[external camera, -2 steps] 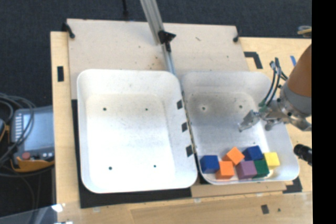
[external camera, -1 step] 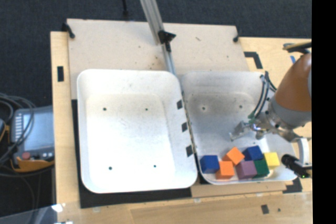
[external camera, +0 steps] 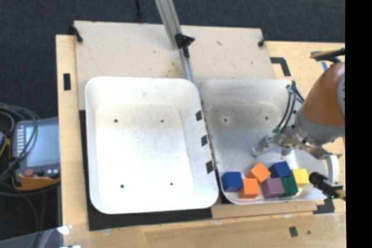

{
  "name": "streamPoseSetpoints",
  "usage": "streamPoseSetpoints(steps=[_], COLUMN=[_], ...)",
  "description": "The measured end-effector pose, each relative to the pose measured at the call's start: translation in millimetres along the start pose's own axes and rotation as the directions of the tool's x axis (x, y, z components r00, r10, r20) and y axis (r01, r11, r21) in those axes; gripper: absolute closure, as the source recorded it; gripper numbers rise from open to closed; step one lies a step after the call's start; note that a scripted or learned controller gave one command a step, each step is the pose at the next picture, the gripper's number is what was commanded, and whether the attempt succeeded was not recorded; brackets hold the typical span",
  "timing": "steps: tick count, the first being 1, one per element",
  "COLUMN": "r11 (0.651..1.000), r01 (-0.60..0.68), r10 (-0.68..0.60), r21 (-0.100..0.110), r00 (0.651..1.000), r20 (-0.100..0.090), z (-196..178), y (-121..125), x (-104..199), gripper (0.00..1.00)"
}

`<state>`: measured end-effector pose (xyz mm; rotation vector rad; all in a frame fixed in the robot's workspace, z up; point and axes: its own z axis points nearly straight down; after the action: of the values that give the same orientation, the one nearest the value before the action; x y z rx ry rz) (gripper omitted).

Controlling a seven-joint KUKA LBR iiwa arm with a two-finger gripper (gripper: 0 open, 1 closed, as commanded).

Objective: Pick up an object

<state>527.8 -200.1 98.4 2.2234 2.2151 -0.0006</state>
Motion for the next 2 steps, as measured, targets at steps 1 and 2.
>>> streamPoseSetpoints(steps=[1, 2], r11=[1.000, 1.000], r01=[-0.007, 0.006], r10=[0.007, -0.006], r21=[-0.006, -0.006], r00=[1.000, 1.000], r20=[0.001, 0.001], z=[-12, -70], y=[1, 10], x=[-1, -10], gripper=[1.00, 1.00])
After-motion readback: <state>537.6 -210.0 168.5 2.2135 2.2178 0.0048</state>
